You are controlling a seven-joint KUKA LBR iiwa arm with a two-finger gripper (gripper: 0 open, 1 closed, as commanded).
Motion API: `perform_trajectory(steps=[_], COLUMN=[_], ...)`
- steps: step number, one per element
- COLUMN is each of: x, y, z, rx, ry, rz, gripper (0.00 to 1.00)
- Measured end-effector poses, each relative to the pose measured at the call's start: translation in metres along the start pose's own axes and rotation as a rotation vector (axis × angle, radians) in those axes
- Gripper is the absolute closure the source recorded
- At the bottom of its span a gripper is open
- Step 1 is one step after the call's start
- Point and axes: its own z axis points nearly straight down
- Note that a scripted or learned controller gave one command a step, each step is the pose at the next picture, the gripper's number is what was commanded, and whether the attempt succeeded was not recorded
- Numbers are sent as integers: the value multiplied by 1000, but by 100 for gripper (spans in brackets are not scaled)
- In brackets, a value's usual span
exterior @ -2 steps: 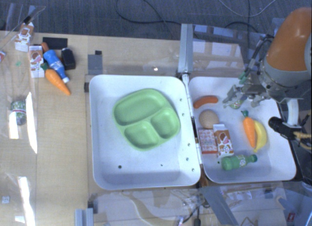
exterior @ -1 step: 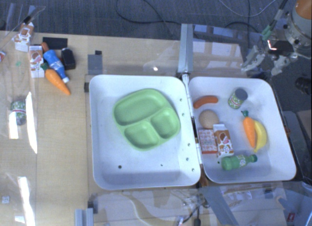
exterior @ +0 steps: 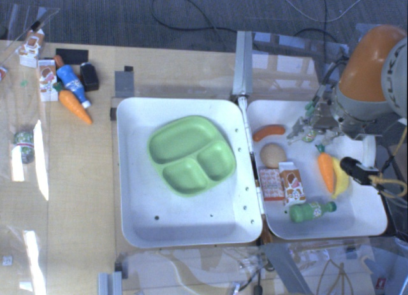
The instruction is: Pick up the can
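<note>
Apparently tucked right beneath the gripper (exterior: 313,129): a small pale-green and silvery shape, taken here for the can (exterior: 309,137), in the far half of the right bin (exterior: 376,223), towards its middle. Too small and too masked by metal to read a long axis, or even to say upright or lying. Directly below the wrist, then, rather than off to either side, so no sideways travel called for by this judgement, only a straight drop or a squeeze. Cannot tell whether released or clenched, nor whether touching the can or merely hovering over it; no claim of a hold warranted.

Just to the view's left of the can, an orange-red sausage (exterior: 269,132); nearer the camera from that, a beige egg-like ball (exterior: 273,155). On the other side, near but apart, a carrot (exterior: 326,171) lying against a banana (exterior: 342,182). Further forward, two small cartons (exterior: 281,184) side by side and a green bottle (exterior: 310,211) on its side. Well apart, in the left bin (exterior: 137,223), a green divided tray (exterior: 191,155). Closest crowding risk: sausage and carrot.
</note>
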Motion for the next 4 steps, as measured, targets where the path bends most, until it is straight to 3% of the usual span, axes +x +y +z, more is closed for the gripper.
perform_trajectory(steps=[1,2,3,4], x=[-23,-21,-21,-21], y=[34,36,36,76], z=[74,62,62,84], rx=[-7,-11,-11,-6], ry=[-1,0,0,-1], rz=[38,35,35,148], gripper=[0,100,0,0])
